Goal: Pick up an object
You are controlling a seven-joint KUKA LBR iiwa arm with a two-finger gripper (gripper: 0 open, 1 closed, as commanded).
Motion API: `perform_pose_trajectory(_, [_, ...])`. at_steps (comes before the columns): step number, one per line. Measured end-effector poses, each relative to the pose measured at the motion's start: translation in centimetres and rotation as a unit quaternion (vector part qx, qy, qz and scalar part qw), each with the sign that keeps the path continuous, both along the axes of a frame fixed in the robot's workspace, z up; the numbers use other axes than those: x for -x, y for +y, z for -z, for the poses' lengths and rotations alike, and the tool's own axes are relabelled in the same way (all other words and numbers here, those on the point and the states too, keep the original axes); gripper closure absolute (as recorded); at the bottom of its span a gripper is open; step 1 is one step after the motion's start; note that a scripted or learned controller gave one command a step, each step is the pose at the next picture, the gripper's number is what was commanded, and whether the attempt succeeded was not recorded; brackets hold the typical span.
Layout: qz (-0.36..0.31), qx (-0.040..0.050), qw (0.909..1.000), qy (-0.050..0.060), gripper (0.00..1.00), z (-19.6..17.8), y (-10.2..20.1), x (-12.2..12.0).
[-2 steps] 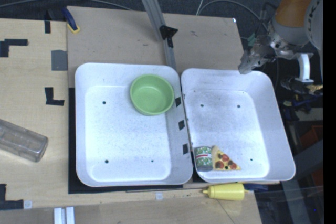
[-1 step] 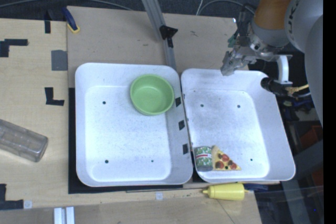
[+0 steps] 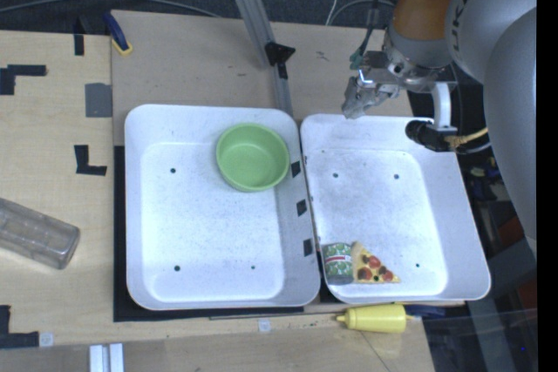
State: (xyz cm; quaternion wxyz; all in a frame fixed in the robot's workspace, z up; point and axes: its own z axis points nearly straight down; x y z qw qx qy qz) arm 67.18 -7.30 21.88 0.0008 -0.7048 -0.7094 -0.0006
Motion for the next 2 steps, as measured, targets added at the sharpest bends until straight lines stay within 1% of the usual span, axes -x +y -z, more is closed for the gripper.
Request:
perform_pose_trajectory(1, [0.0, 0.0003, 1.0, 0.001, 1.0, 0.6, 6.2, 0.1])
perform_pose_trajectory(2, [0.0, 0.0, 1.0, 0.0, 1.0, -0.6, 11.6, -0.6])
